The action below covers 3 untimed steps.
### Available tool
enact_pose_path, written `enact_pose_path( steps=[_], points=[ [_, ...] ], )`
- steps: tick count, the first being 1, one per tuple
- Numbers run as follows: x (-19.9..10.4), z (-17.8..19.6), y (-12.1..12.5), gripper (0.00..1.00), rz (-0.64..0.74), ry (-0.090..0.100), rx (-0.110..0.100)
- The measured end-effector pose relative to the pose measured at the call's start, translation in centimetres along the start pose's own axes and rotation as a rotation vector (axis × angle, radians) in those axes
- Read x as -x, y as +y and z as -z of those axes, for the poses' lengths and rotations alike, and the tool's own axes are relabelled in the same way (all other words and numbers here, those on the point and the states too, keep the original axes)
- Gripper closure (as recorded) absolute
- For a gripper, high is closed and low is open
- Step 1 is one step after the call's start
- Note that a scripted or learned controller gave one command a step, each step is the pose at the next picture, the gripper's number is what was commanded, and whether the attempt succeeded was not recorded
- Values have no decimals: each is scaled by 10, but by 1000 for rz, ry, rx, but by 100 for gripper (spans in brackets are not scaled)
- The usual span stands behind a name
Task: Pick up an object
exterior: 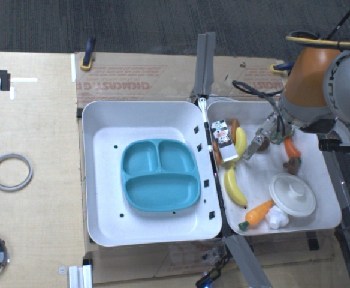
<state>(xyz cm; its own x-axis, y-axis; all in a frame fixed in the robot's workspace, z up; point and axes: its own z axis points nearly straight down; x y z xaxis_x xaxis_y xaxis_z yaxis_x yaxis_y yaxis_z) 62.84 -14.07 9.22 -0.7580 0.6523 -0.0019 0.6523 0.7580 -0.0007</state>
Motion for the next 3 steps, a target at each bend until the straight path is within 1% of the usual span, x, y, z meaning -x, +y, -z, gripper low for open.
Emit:
enact_pose_path(
  steps=[1, 2, 3],
  points=[
    [-46, 0, -34, 0, -186, 2, 0],
    [-15, 0, 31, 0, -290, -1, -1],
    [8, 1, -71, 0, -164, 0, 2]
  ],
)
